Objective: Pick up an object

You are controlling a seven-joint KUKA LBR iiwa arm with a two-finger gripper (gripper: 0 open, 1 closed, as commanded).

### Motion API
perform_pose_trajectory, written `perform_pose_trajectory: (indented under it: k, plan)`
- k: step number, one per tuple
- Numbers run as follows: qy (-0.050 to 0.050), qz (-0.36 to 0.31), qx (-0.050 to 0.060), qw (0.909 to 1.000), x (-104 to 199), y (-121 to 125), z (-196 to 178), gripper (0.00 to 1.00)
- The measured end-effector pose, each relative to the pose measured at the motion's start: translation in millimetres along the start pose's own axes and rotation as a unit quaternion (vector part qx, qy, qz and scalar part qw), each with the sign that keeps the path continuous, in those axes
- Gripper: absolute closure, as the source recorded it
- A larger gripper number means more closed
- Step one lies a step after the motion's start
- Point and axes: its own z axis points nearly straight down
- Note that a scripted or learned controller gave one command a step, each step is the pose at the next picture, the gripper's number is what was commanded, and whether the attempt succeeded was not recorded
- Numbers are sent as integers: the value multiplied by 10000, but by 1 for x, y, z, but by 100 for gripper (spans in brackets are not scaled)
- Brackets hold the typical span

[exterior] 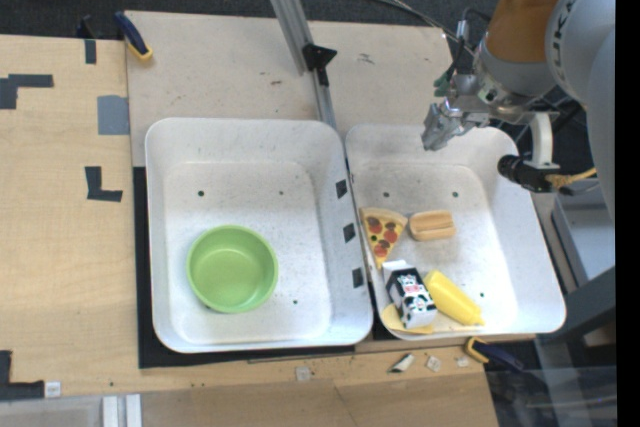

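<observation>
Below the gripper [440, 130], toys crowd together: pizza slice [382, 233] touching bread roll [431, 226]. Could snag two. Can't tell its grip state.

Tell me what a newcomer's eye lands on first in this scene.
The bright green bowl stands out first, alone in the left bin. Next comes the cluster at the right bin's near-left corner: a pizza slice, a bread roll, a black-and-white carton and a yellow banana. The gripper hangs above that bin's far edge.
</observation>
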Motion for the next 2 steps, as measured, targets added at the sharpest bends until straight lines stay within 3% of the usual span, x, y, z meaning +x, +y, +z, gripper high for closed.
perform_pose_trajectory:
  k: [2]
  plan:
    - [6, -24, 39, 10000, 107, -2, 12, 100]
